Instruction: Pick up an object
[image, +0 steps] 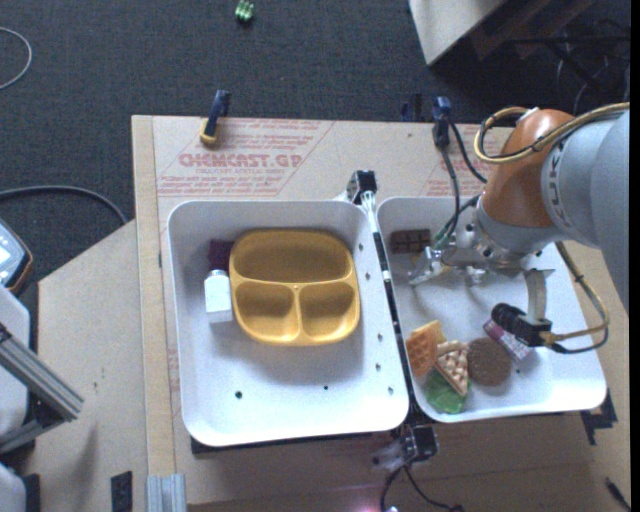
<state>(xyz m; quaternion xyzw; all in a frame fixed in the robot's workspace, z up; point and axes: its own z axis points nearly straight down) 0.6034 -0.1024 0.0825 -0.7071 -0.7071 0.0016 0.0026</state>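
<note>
**Nothing lifted yet**

The gripper (428, 268) hovers low in the right bin (580, 375), fingers spread and bare. The toy foods (440, 362) lie near its front edge, untouched. Choosing, grasping and lifting all remain.

Dark carpet floor (90, 70), brown printed bench board (250, 155), pale furniture corner (455, 25), grey cable (20, 50)

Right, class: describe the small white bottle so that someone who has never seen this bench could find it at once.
Start at the left bin, which holds a big yellow divided tray. Look at the tray's left edge: the white bottle stands right against it. A dark maroon object lies just behind it, but the bottle is the only small white, upright item there.
</note>
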